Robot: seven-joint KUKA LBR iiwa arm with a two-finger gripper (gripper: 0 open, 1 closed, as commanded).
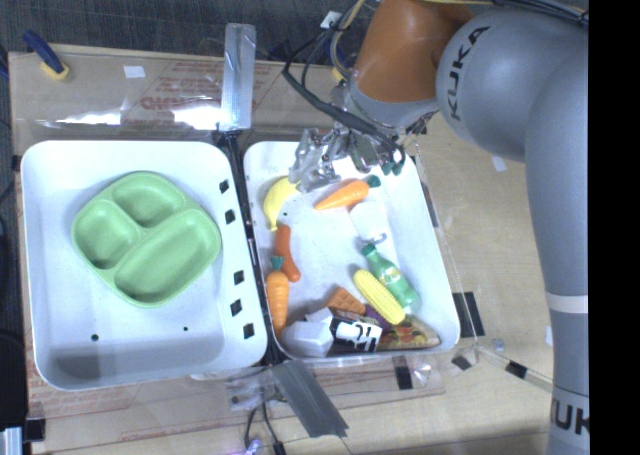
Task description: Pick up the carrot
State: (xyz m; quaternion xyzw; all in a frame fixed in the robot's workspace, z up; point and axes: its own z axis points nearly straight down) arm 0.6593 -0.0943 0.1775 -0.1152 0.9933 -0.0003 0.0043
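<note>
Bench [480,213]: carries two shallow white bins side by side.

Left bin [40,273]: one green divided plate [147,236], three compartments, lying toward the bin's far-left part.

Right bin [432,243]: crowded.
- Carrot [343,194], with a green stem end: near the far edge, lying tilted, stem end toward the right wall. It rests on the bin floor, just below my pincer.
- Banana [275,199]: far-left corner, curved along the left wall.
- Small orange-red piece [286,251]: against the left wall, midway down.
- Second carrot [277,299]: lower on the left wall, standing lengthwise along it.
- White bottle [369,219]: beside the first carrot, toward the right wall.
- Green bottle [390,276]: near the right wall, lying aslant.
- Corn cob [379,296]: touching the green bottle on its near side.
- Heap at the near edge: an orange wedge [348,300], a white block [310,335], a black-and-white pack [356,333], a pizza slice [410,337].

My pincer [322,159]: over the right bin's far edge, between the banana and the first carrot. Whether it is released or clenched I cannot tell; nothing is seen grasped.
</note>
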